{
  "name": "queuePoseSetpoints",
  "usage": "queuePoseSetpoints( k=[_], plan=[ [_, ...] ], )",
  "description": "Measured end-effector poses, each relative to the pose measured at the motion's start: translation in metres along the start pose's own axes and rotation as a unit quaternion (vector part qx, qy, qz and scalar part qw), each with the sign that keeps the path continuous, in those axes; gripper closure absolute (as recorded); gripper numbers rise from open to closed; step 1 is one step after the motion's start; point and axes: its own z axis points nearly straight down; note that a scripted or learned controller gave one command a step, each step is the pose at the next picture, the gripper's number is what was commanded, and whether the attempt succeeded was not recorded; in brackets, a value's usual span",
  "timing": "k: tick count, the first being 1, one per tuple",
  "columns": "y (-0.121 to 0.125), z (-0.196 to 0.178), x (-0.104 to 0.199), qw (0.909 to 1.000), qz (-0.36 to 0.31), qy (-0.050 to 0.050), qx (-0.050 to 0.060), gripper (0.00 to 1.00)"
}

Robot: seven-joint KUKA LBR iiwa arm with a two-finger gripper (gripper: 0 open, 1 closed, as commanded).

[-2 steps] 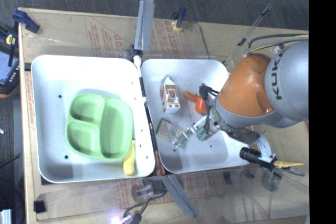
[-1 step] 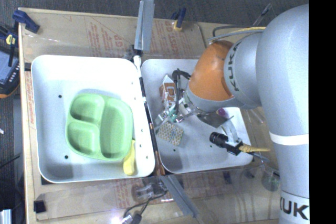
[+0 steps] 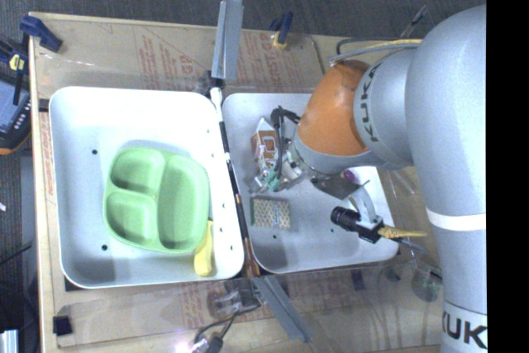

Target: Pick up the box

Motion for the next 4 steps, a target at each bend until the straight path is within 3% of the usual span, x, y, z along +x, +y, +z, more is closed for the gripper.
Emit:
queuePoseSetpoints(
  k=[1,2,3,4],
  plan=[
    [-0.047,-0.123,-0.018,0.9966,0.082,0.005,0.0,1.0],
    [-0.021,-0.088,-0.065,0.9925,-0.122,0.004,-0.001,1.0],
    [0.09,-0.137,-0.018,0.9875,-0.158,0.004,-0.002,1.0],
    [0.037,-0.17,0.013,0.9934,-0.115,0.004,0.0,1.0]
  ],
)
